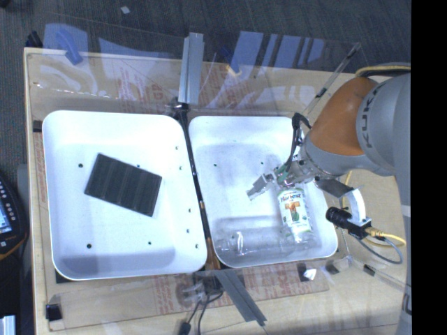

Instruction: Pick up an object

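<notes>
In the right bin (230, 152) a small clear bottle with a white, green and orange label (295, 215) lies near the right wall, its top pointing up the view. My gripper (271, 181) hangs low over this bin, right at the bottle's top end and slightly to its left. Whether it touches the bottle I cannot tell. A clear plastic bottle (255, 241) lies on its side along the bin's front wall. A dark ribbed rectangular pad (123, 184) lies flat in the left bin (63, 138), far from the gripper.
The grey arm with its orange band (342, 121) reaches in over the right bin's right wall. A black connector and cables (349, 220) sit just outside that wall. A metal divider post (190, 68) stands behind the bins.
</notes>
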Controlling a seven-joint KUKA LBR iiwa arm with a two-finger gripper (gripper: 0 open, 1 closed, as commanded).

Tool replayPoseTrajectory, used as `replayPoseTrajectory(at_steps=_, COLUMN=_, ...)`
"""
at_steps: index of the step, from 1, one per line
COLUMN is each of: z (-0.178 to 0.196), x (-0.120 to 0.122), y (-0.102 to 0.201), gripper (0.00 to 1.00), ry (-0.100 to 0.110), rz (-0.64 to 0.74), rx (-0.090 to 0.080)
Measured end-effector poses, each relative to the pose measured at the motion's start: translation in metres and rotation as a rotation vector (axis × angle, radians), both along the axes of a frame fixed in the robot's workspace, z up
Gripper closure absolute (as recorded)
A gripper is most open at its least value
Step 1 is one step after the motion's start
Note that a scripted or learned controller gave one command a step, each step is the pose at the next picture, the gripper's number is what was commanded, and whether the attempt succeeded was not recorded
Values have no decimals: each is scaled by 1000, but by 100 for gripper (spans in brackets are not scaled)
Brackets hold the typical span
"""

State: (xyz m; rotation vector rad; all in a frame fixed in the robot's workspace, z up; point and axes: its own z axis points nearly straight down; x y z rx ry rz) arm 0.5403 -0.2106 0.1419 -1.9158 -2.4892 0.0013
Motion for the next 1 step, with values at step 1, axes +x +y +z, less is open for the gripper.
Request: replayPoseTrajectory(at_steps=1, z=0, x=0, y=0, gripper=0, ry=0, rz=0, rx=0)
